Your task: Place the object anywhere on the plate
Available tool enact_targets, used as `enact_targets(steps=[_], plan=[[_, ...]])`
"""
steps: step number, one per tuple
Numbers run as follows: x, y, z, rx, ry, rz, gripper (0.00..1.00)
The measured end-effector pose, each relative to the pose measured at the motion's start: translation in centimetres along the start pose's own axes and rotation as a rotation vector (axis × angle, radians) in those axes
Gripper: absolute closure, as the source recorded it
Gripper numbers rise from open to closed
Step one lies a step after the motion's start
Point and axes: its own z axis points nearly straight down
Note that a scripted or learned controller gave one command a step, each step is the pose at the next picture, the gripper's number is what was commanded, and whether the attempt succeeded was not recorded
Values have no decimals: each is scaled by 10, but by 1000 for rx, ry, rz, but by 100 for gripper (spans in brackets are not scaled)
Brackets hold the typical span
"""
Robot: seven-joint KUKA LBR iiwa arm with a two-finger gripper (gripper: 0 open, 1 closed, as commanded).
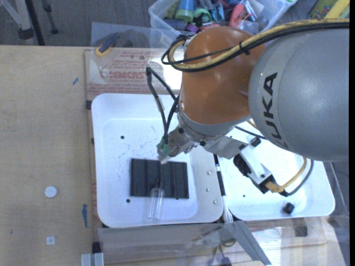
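One clear tube (156, 202) lay in the left bin (105, 148), its upper end over the near edge of the black ridged plate (143, 176) and its lower end on the white floor. It was apart from my gripper (165, 155), which hung just above the plate's far edge, a little behind the tube. Whether my gripper was clenched or released I could not tell, since my own orange wrist (216, 82) hid most of it. My body also covered much of the right bin (316, 206), where a small black piece (288, 208) showed. On my grey casing the letters "KUKA" (269, 107) could be read; the reddish print on the packet (119, 71) behind the bins was too blurred to read
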Motion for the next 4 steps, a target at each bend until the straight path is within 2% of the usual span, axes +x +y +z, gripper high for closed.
enact_targets(steps=[1, 2, 3, 4], plan=[[26, 14, 107, 4, 3, -217, 100], [-39, -26, 85, 5, 3, -316, 100], [-43, 62, 187, 0, 2, -677, 100], [2, 64, 189, -22, -26, -1110, 100]])
